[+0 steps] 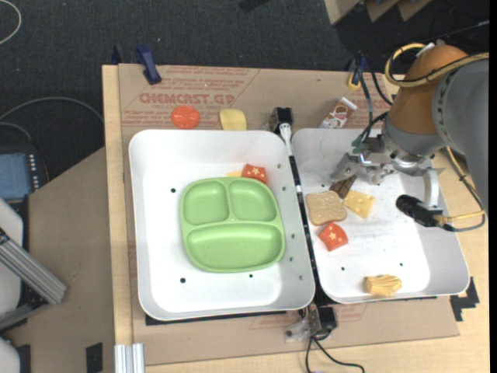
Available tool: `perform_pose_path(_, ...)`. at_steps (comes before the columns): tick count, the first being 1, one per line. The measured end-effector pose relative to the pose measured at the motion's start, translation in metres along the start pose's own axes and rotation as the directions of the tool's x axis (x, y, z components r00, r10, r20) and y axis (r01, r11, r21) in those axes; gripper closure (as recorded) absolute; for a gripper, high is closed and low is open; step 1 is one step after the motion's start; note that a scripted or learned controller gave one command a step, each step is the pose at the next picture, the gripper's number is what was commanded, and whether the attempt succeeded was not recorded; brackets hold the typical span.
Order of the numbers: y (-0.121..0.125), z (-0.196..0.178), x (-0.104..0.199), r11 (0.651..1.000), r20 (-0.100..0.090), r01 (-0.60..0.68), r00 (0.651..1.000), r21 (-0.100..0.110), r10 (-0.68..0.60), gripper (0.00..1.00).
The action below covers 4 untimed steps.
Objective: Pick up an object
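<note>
Whether the gripper point(347, 179) is spread or closed cannot be told; it hangs low in the right bin point(443, 266), just above the toast slice point(325, 207). Beside the toast lies a yellow cheese wedge point(359, 203), below it a red piece point(333, 236), and farther off a yellow pastry point(383, 284). The left bin point(151, 162) holds a green divided plate point(231, 225).

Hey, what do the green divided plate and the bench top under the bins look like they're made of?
Green divided plate: likely molded plastic, going by its smooth, uniform color, rounded compartments and soft sheen. Bench top: looks like a brown cardboard sheet, matte, with red printed lettering.
</note>
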State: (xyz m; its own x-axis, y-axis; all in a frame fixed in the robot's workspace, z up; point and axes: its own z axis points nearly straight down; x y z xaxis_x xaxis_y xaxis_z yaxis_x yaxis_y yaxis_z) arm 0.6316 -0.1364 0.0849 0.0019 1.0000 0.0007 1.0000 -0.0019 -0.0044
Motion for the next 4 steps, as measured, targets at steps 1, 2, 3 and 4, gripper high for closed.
perform_pose_path(1,0.002,-0.011,0.000,1.000,0.001,0.002,1.000,-0.005,-0.002,1.00)
perform_pose_path(2,-0.064,-0.105,0.059,1.000,-0.003,0.006,1.000,-0.008,-0.006,1.00)
perform_pose_path(3,-0.064,-0.099,0.055,1.000,-0.001,0.002,1.000,-0.002,-0.002,0.00)
perform_pose_path(4,-0.104,-0.011,-0.005,1.000,0.003,-0.005,1.000,-0.008,0.005,0.00)
